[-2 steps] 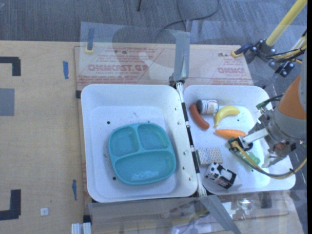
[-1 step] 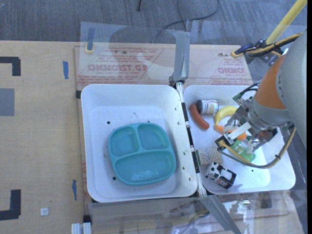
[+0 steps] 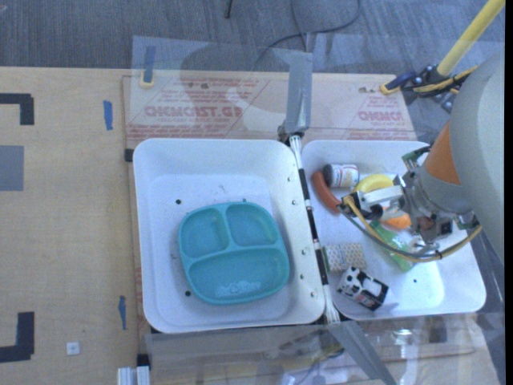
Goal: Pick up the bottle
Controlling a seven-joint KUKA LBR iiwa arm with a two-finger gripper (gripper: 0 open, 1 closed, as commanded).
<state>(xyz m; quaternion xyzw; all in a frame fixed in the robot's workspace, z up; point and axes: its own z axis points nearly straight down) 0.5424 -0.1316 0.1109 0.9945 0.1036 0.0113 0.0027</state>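
In the right bin [image 3: 458,289], near the back left corner: a small white bottle [image 3: 345,175]. Lies on its side, just beside a long red-orange toy [image 3: 323,189] and touching or almost touching a yellow banana toy [image 3: 377,184]. Sits close to the wall shared with the left bin [image 3: 160,171], with little open room on that side.

Over the middle of the same bin: the hand [image 3: 413,219], low among wires, near the bottle but apart from it. Open or closed? Cannot tell. Nothing seen held in it.

Toward the front edge: a spotted pad [image 3: 346,255] and a black and white toy [image 3: 362,288]. Bare white floor at the front right corner.

In the left bin: a blue-green plate [image 3: 232,251] with three parts, bare floor all around it.
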